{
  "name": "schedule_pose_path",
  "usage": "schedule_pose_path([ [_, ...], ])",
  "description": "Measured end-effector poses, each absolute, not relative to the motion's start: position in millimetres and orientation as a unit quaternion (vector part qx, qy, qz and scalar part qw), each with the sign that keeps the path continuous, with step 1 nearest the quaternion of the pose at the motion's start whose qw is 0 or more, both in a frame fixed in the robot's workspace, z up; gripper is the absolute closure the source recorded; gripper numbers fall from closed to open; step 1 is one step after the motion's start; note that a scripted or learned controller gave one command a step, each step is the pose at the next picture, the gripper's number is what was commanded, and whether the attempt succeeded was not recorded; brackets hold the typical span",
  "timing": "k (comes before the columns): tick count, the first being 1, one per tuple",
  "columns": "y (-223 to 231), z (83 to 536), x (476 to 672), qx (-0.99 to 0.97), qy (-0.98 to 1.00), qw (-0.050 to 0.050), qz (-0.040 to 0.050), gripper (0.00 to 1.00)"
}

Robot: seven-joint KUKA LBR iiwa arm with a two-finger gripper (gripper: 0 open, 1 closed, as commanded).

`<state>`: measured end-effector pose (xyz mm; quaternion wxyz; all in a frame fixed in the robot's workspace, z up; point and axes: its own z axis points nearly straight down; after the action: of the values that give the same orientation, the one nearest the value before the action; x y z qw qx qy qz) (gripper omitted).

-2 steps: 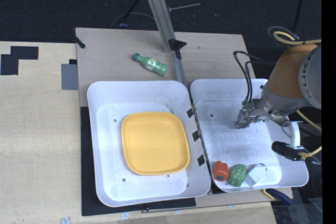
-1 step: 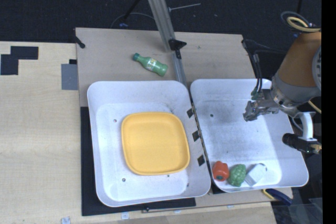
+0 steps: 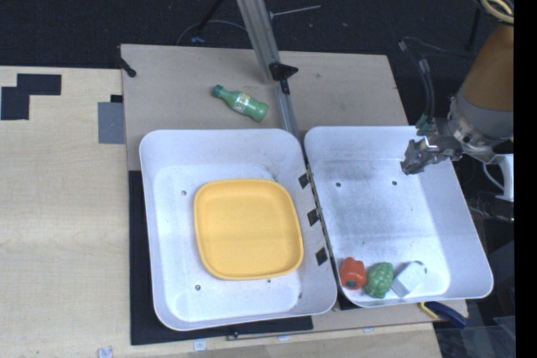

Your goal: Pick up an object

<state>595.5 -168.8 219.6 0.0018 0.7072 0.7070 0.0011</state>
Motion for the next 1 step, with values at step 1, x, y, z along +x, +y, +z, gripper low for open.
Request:
schedule_pose_path([
  [1,-169.6,255.4,595.8,0.707,0.707,0.001,0.0008,1.00],
])
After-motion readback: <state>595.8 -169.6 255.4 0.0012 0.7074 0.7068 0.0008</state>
